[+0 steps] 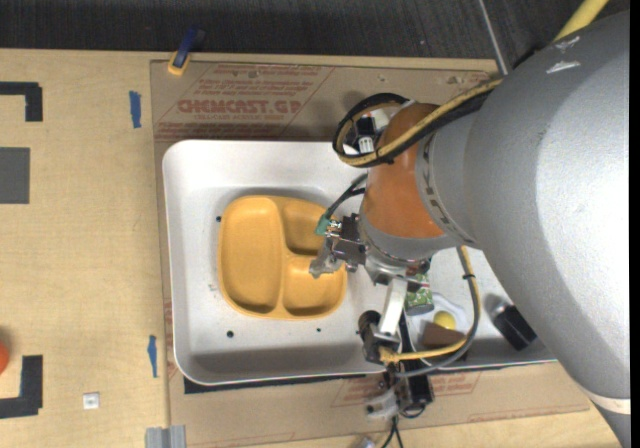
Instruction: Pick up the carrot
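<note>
From here I can't spot the carrot; my arm's bulk covers much of the white bin [190,236]. The claw [385,281] hangs beside the yellow divided dish [265,256]; its state I cannot tell.

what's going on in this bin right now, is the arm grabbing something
A grey robot arm with an orange band reaches in from the right and hangs low over a white bin. Its wrist covers much of the bin's right part, so the gripper tip is hidden. A yellow divided tray lies in the bin just left of the wrist. A small yellow and green object peeks out beneath the arm. No carrot can be made out, and nothing is visibly held.
</note>
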Controlling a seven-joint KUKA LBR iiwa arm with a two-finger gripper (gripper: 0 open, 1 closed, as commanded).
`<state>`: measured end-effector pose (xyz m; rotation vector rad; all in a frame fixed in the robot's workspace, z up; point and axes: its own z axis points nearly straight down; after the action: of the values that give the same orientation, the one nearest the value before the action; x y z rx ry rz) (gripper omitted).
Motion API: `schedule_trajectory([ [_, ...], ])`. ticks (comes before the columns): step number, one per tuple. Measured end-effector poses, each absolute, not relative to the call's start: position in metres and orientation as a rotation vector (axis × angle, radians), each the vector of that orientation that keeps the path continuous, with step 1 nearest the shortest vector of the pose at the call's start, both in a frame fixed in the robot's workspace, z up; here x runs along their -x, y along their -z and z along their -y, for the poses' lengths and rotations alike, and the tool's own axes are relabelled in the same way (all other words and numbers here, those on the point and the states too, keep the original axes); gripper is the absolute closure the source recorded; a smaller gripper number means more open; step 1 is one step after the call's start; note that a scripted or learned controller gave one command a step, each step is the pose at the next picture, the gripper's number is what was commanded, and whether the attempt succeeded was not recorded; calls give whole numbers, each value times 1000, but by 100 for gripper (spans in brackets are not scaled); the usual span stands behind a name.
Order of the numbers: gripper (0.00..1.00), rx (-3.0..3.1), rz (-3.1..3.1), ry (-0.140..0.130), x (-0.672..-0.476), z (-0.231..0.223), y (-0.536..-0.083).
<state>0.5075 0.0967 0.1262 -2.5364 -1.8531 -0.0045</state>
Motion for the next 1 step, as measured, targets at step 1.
schedule_trajectory([
  [1, 100, 2564, 1837, -33, -504, -80, -135],
])
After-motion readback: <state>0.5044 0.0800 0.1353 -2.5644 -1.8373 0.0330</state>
